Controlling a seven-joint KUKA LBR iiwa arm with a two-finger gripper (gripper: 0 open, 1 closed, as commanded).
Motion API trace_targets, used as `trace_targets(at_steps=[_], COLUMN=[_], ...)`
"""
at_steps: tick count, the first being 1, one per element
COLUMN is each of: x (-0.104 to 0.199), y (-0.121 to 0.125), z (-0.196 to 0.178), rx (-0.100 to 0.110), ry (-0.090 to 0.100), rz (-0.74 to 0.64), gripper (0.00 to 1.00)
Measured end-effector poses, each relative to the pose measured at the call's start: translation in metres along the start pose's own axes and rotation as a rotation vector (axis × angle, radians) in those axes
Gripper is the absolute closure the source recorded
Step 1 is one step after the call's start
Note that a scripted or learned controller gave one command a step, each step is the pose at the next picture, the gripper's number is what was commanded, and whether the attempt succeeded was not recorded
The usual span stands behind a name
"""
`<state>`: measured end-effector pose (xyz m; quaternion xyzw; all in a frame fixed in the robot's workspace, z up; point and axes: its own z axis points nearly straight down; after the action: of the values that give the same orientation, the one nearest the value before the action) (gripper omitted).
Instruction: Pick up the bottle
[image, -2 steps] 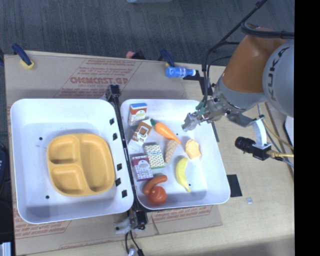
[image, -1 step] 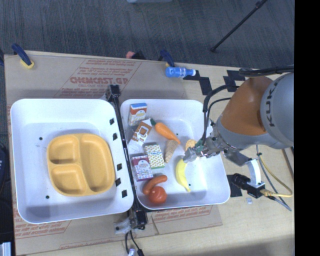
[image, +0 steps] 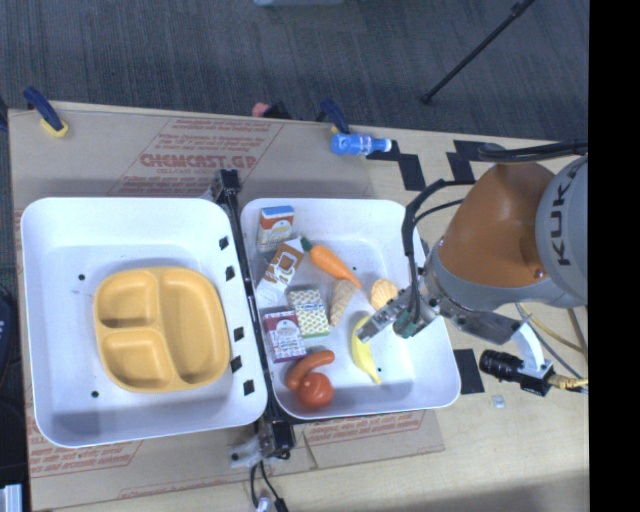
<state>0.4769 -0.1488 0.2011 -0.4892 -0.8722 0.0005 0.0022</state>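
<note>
A grey robot arm with an orange band reaches in from the right, and its gripper (image: 385, 324) hangs low over the right-hand white bin (image: 432, 385), near that bin's right side. The fingers are small and dark against the clutter, so whether they are spread or pressed together cannot be told, and nothing is clearly seen between them.

Just below the gripper lies a yellow banana (image: 364, 356). Just above it sits a pale round bun (image: 383, 292), with a ridged tan pastry (image: 343, 298) to the gripper's left. Farther up and left of the gripper lies an orange carrot (image: 329, 262). Left again are small food boxes: a green-checked one (image: 309, 311), a dark red one (image: 283, 334), a brown one (image: 284, 263) and a white carton (image: 276, 224) at the top. Down and left of the gripper rest a sausage (image: 310, 364) and a red tomato (image: 313, 390).

The bottle (image: 354, 145), blue with a clear end, lies on its side on the cardboard outside the bins, well above the gripper and apart from it.

Far left of the gripper, the other bin (image: 50, 230) holds a yellow divided tray (image: 160, 327).
</note>
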Motion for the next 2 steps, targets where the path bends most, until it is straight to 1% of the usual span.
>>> trace_targets(at_steps=[1,2], x=[0.011,0.033], y=[0.007,0.019], z=[-0.066,0.001], rx=[-0.003,0.0], ry=[-0.006,-0.002], rz=[-0.253,-0.447], gripper=[1.0,1.0])
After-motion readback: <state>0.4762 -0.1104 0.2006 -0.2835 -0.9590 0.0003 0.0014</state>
